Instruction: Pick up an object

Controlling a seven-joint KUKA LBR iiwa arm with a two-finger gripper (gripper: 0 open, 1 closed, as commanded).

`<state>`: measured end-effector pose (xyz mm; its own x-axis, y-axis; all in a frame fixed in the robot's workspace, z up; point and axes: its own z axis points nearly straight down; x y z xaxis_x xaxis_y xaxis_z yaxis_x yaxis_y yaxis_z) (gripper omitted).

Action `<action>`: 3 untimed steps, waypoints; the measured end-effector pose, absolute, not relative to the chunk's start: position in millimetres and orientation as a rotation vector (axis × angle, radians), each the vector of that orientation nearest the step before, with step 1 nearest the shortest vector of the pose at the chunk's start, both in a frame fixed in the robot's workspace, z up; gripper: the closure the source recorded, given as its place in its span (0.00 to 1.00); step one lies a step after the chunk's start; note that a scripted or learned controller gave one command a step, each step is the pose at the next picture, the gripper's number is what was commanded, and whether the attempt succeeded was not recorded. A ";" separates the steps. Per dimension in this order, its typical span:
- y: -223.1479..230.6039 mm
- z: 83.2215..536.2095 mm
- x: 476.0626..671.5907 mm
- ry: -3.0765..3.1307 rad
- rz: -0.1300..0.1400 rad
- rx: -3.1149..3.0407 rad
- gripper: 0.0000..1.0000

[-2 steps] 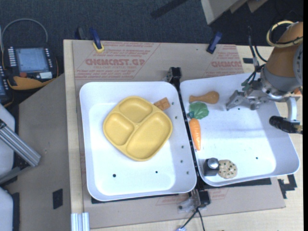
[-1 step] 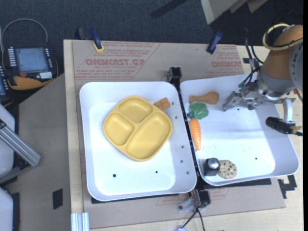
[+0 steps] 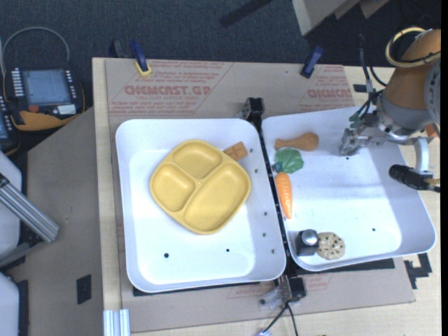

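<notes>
Here the gripper [image 3: 352, 143] hangs over the right bin [image 3: 392, 215] near its far edge, beside the drumstick [image 3: 297, 142]; its opening cannot be judged, and nothing is visibly held.

Red lettering "CHEMCAST GP" is printed on the brown bench sheet [image 3: 175, 88], just beyond the left bin's [image 3: 133, 208] far rim.

A teach pendant [image 3: 43, 93] is seen at nine o'clock; blue clamps [image 3: 140, 56] are fixed at twelve o'clock on the cardboard-covered bench [image 3: 210, 89].
</notes>
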<state>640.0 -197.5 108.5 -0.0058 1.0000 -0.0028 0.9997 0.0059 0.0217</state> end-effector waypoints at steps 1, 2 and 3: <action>-199.7 161.1 631.2 2.218 0.003 2.216 1.00; -200.1 214.0 632.9 2.217 0.005 2.214 1.00; -152.5 207.0 620.2 2.229 -0.001 2.219 1.00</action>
